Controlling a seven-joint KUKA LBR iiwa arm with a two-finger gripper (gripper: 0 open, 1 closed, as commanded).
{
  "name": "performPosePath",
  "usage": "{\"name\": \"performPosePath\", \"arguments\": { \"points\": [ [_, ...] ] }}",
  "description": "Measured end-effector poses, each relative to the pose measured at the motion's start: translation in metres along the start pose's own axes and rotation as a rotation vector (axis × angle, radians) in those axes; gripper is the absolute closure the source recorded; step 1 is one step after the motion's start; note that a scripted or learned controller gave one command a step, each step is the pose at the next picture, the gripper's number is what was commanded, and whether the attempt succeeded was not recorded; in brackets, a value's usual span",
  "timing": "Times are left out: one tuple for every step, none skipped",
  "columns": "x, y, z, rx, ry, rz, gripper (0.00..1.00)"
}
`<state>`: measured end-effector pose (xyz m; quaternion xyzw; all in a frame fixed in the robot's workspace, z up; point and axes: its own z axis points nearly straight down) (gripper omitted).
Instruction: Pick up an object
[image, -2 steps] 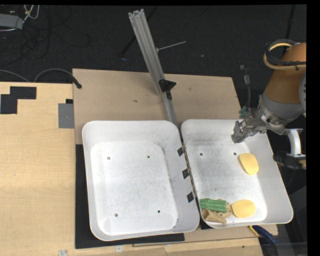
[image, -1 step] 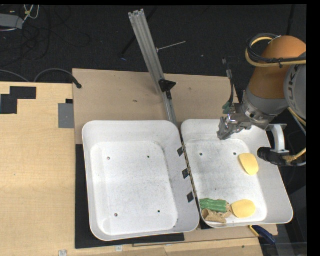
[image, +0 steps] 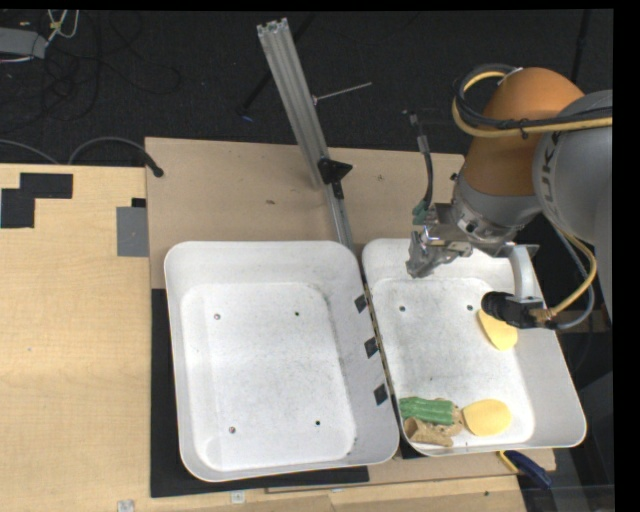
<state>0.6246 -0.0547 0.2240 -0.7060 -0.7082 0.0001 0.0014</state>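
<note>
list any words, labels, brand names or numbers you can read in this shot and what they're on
None: no readable text shows anywhere.
The right bin, left bin, green object, the two yellow objects and the tan object carry no print.
The arm and claw show no legible label.
The black patches on the wooden bench are plain shapes, not letters.

Yellow (image: 487, 417), green (image: 427, 409), tan (image: 432, 432) objects clustered near corner.

Grey arm (image: 585, 160) w/ orange band, yellow-black cables; small metal tool (image: 428, 252).
</note>
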Motion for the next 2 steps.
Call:
{"name": "performPosePath", "arguments": {
  "points": [
    [0.044,0.004,0.005,0.001,0.0,0.0,1.0],
    [0.089,0.016,0.004,-0.001,0.0,-0.001,1.0]
  ]
}}
